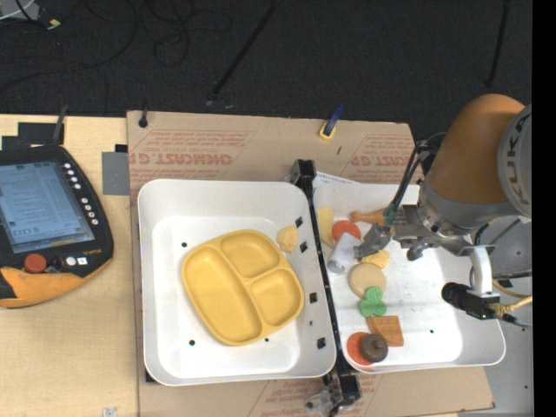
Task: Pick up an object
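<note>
A grey robot arm with an orange band reaches in from the right over the right bin (486, 341), its gripper (379, 246) lowered among a tight cluster of small toy foods along the bin's left side. The dark fingers stand partly apart, tips down beside a pale yellow wedge (377, 259) and just above a round beige piece (367, 278); nothing can be seen clamped between them, so no catch can be claimed. The risks appear to lie in the crowding. The wedge, the beige piece, a red piece (347, 230) and a small pale bottle (342, 254) sit touching or nearly so, and fingers closing here could land on two things at once, or push one aside and shut on air. The beige piece looks smooth and rounded and may squirt out of a pinch. The cluster also hugs the black divider (314, 250) between the bins, which could block a finger on that side. Further toward the front edge lie a green piece (373, 304), an orange block (387, 329) and a brown ring on a red disc (373, 348), all apart from the fingers. The arm's wrist is bent so the tool slants down and leftward, its bulky body hanging over the bin's upper right. In the left bin (165, 320) a yellow divided plate (243, 285) rests untouched, with a small yellow piece (287, 235) by its upper corner.
</note>
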Available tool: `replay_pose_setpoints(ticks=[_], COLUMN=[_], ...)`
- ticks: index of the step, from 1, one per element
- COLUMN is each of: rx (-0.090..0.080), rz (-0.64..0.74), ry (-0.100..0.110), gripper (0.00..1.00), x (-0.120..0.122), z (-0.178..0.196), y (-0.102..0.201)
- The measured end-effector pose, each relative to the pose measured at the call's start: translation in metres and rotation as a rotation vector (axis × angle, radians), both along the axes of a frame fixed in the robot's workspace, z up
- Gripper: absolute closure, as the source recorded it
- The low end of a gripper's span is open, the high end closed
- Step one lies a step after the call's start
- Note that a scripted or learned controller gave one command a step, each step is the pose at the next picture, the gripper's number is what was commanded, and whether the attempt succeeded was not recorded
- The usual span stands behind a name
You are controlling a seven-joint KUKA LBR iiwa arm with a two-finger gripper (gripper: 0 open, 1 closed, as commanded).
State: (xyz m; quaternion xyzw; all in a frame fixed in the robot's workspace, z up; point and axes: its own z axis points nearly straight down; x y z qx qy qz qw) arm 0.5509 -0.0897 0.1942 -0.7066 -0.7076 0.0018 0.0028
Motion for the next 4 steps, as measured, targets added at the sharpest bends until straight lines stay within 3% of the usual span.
replay_pose_setpoints(ticks=[2, 3, 4], rx=[-0.005, 0.0, -0.001], rz=[-0.004, -0.012, -0.002], ry=[-0.009, -0.002, -0.008], gripper=[0.0, 1.0, 1.0], x=[0.01, 0.009, 0.008], z=[-0.103, -0.093, -0.041], y=[0.003, 0.002, 0.006])
